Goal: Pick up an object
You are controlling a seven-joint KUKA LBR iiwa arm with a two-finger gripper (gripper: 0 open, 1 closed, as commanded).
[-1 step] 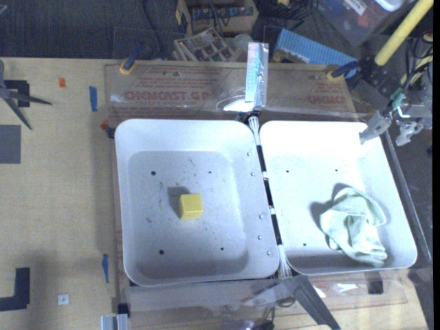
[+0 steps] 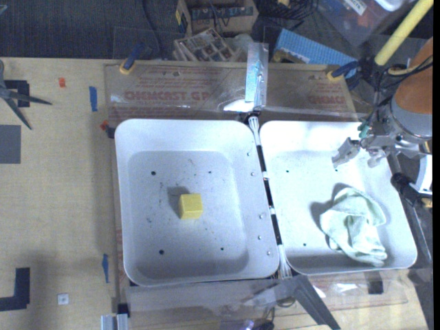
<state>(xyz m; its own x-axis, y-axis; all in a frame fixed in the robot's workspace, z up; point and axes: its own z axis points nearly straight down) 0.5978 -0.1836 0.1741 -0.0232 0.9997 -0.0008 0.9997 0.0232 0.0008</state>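
A small yellow block (image 2: 191, 206) lies near the middle of the left bin (image 2: 137, 143). A crumpled white and pale green cloth (image 2: 354, 225) rests in the near right part of the right bin (image 2: 295, 143). My gripper (image 2: 358, 157) hangs over the far right of the right bin, above and behind the cloth and clear of it. Its two fingers stand apart, open, with nothing between them.
Clear plastic sheeting and a metal divider (image 2: 256, 74) stand behind the bins. Cables, boxes and a yellow bar (image 2: 411, 20) crowd the far right. Black tools (image 2: 17, 98) lie on the wooden bench at the left.
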